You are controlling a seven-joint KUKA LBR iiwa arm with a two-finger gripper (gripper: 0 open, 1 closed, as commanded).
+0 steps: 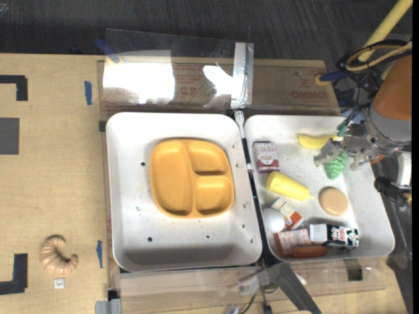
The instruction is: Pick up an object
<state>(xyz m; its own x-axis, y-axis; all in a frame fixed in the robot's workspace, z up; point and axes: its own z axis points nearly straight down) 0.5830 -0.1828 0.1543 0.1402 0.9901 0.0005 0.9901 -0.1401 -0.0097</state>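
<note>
A: Start at the bottom of the frame. What lies in the right bin [383, 241]?

B: Along its lower edge, a red packet [292, 241] and a small black-and-white carton [334, 235], both boxy and printed. Just above, a white egg shape [273, 222], then a flat tan disc [334, 201] and a smooth yellow wedge [287, 186] lying slantwise, its long axis running upper left to lower right.

A: And nearer the arm?

B: A knobbly green bunch of grapes [335, 167] sits at the upper right of the frame, directly under the gripper [342, 153], touching or nearly so. A yellow banana [313, 140] lies just left of it, lengthwise left to right.

A: Has it got the grapes?

B: I can't tell whether it grips anything (metal parts blur together there). The grapes look the likeliest target, being closest.

A: The left bin [124, 175]?

B: A glossy orange divided plate [192, 177].
</note>
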